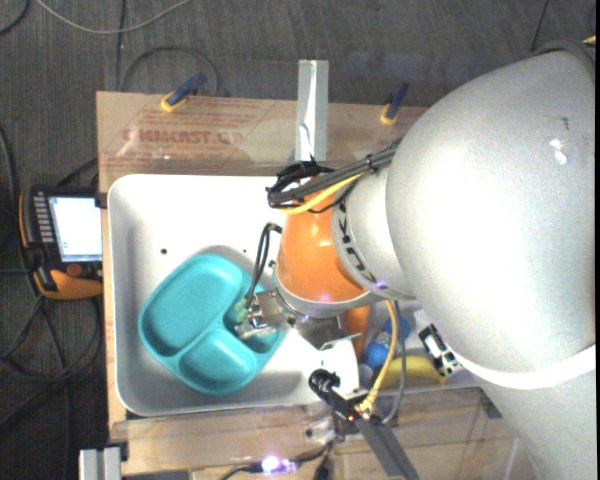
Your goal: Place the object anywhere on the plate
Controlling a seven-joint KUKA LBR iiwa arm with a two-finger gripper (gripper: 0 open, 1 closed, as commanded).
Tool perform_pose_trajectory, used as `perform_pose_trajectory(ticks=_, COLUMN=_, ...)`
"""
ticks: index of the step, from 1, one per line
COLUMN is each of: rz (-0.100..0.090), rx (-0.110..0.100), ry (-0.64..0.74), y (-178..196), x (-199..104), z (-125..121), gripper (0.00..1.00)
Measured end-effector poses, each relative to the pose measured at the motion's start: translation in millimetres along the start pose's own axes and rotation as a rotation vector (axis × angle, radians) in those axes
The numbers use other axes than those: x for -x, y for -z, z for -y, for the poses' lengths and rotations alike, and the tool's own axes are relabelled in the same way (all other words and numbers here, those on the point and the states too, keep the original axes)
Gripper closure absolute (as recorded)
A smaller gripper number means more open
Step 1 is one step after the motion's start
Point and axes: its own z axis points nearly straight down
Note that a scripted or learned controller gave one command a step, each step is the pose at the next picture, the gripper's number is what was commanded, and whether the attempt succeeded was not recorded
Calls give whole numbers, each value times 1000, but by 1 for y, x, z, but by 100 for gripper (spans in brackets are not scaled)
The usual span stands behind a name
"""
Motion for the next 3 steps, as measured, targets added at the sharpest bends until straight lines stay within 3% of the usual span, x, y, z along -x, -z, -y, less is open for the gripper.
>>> perform_pose_trajectory(ticks=1, rz=8, rx=-6, ry=-180, y=-1, x=-32, z=-31, gripper=100)
perform_pose_trajectory(ticks=2, rz=26, rx=3, ry=-68, y=1, x=-47, z=-29, gripper=100)
perform_pose_trajectory(ticks=3, rz=32, rx=7, ry=-66, y=1, x=-51, z=-28, gripper=100)
